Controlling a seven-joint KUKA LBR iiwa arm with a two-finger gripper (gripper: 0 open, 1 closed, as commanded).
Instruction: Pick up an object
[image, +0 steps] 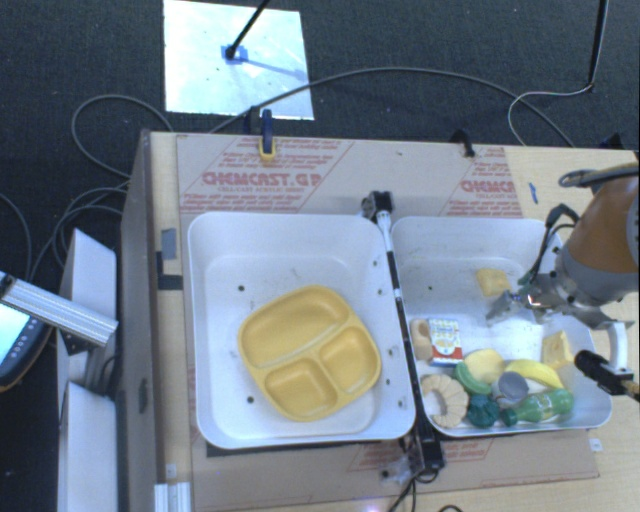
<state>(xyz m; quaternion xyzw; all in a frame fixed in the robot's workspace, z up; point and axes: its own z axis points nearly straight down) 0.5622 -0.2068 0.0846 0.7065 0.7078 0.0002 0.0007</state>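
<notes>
A yellow tray (310, 352) lay in the left bin (215, 260); toys (500, 385) crowded the right bin's (440, 245) near side; the gripper's (518, 300) grip: cannot tell.

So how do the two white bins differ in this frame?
The left bin holds a single item, a yellow divided tray, lying flat near its middle. The right bin holds many small items crowded along its near edge, such as a banana and a green bottle, and the gripper is over it. Both bins are shallow and white.

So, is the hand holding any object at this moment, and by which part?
It cannot be told. The hand hangs over the right bin, near a pale yellow piece, but the picture is too blurred to show anything in its grasp.
</notes>
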